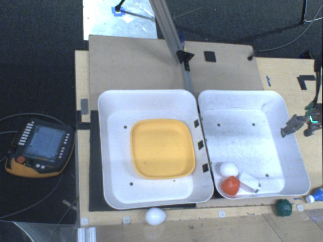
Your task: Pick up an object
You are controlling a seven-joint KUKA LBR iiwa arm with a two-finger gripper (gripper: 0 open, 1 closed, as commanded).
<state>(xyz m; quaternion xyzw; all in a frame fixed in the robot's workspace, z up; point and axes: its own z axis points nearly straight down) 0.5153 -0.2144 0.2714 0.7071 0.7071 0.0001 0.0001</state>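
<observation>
In the right bin [252,110], the front left corner holds a white ball [228,169], a red ball [231,185] touching it, and a small white block [249,182] beside the red ball. My gripper [302,126] hangs over the right rim of that bin, well to the right of and behind these objects. It is small and dark in the view, and nothing shows in it. The left bin [113,135] carries a yellow square plate [163,148] in its middle.
A white egg-shaped object [155,216] lies on the bench in front of the left bin. A dark green ball [283,207] and a blue-white item [315,197] sit off the right bin's front corner. A teach pendant [39,147] rests far left.
</observation>
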